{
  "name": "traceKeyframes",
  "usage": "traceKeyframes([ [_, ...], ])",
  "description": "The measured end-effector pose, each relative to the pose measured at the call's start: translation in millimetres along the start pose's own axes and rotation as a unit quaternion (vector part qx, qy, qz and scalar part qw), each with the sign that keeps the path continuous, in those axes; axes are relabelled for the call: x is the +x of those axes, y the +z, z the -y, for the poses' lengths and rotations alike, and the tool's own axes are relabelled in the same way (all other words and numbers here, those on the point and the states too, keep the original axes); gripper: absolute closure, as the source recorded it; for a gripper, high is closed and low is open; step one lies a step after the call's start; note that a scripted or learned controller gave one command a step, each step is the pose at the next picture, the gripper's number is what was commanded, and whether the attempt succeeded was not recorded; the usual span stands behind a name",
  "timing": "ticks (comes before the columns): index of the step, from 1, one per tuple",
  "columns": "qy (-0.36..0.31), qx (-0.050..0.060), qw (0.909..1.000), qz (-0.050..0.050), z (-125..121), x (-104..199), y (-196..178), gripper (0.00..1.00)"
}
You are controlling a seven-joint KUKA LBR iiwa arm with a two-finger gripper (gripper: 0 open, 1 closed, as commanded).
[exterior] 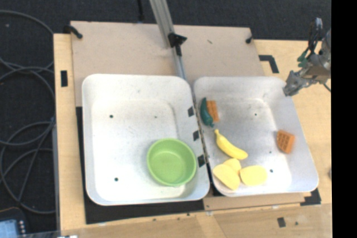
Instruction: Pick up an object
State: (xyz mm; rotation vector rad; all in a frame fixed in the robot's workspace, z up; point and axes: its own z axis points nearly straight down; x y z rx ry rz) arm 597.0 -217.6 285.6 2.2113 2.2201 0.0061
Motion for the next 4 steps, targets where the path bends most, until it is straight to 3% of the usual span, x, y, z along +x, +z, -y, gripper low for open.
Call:
traceKeyframes([
  [1,-0.001,0.003,1.0000,-0.001,-0.9,-0.6,-8.3,1.00],
  [3,-0.001,0.003,1.0000,-0.002,13.9,101.3,-10.4,1.00],
  [4,-0.001,0.004,1.0000,-0.002,37.1,154.5,-1.2,1.00],
])
